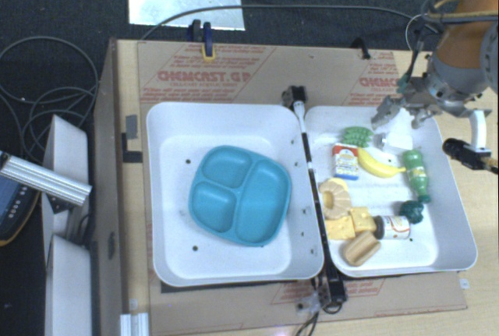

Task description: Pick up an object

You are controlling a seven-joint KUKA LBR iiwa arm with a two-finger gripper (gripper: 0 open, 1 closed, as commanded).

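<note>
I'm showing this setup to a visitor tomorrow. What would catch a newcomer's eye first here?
Most likely the blue divided plate, lying alone in the left bin. Next comes the clutter of toy food in the right bin, with a yellow banana near its middle. Then the arm's tool, above that bin's far edge, under the orange band.

A flat bench topped with brown printed cardboard (234,73) carries two shallow white plastic bins side by side, their inner rims touching along a black central divider. The left bin (168,139) and the right bin (456,237) lie directly on the cardboard. A blue and yellow clamp (204,38) grips the bench's far edge.
</note>
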